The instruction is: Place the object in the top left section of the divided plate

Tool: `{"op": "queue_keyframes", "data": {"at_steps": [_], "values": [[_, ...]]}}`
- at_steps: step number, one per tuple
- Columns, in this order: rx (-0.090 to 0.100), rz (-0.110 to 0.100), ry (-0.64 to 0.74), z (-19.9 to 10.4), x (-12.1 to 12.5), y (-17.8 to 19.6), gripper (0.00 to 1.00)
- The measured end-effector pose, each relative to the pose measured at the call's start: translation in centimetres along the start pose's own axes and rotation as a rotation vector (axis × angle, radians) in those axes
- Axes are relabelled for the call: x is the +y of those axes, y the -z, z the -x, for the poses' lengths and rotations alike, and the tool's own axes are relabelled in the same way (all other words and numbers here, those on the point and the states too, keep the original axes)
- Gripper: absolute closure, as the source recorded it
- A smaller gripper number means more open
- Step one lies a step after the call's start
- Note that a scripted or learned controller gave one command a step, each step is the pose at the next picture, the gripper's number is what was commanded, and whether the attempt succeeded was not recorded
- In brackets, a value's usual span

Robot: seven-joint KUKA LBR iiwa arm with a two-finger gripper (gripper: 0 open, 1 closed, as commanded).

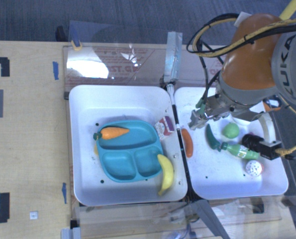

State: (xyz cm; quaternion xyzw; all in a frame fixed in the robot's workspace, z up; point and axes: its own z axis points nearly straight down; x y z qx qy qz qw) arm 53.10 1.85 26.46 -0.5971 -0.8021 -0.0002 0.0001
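Arm point(252, 59) low, pincer point(200, 116) pointing left

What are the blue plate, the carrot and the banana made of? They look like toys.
The divided plate looks like moulded plastic: even turquoise colour, smooth, with soft raised ridges. The carrot and banana also seem plastic or rubbery toys, judging by their flat, uniform colour and slight sheen, though the view is too coarse to be sure.

My arm point(257, 59) is grey with an orange band. I see a blue divided plate point(130, 156), an orange carrot point(114, 132) with a green top, a yellow banana point(165, 173), a green ball point(231, 130), and two white bins point(83, 148).
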Motion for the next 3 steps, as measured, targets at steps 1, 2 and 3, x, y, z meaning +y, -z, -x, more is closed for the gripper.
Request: {"op": "queue_keyframes", "data": {"at_steps": [1,2,3], "values": [[0.0,-0.002,0.0,0.0,0.0,-0.1,0.0],[0.001,-0.005,0.075,2.9,0.3,-6.5,0.0],[-0.001,0.003,0.076,2.9,0.5,-5.2,1.0]]}}
